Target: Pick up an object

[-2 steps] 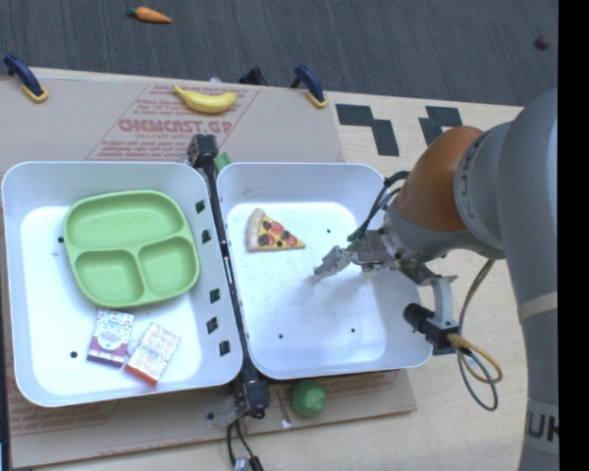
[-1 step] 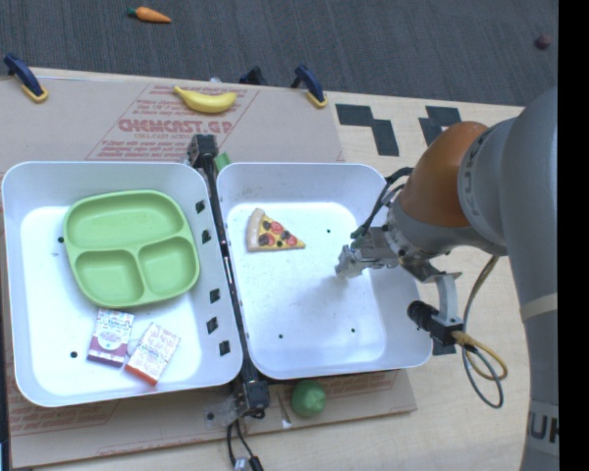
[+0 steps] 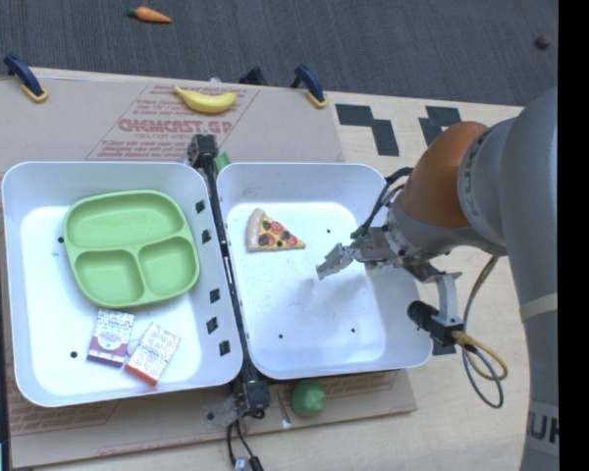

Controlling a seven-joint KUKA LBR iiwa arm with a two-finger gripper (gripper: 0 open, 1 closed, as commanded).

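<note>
**Pizza slice is the nearest pick in the right bin**

Pizza slice (image 3: 271,233) lies flat on the floor of the right bin (image 3: 368,353), near that bin's far-left corner, its crust end toward the divider and its point aimed at the bin's middle. It is the one item in that bin.

In the camera view the gripper (image 3: 332,262) hangs over the middle of the right bin, a little toward the right wall, with nothing between its fingers. Whether the fingers are spread or closed cannot be told at this angle. The toy slice is near the gripper but apart from it, up and to the left.

To do this step well, I judge the arm should shift toward the far-left corner until the gripper is centred over the slice, then turn the wrist so the fingers straddle the narrow width and not the long axis. The slice is thin and flat, so the descent probably has to reach almost to the bin floor, or the fingers will close above it. The left wall stands close by, so the finger on that side needs room.

The left bin (image 3: 20,361) holds a green divided plate (image 3: 130,243) and two small snack packets (image 3: 133,345) near its front edge; these are well apart from the gripper.
</note>
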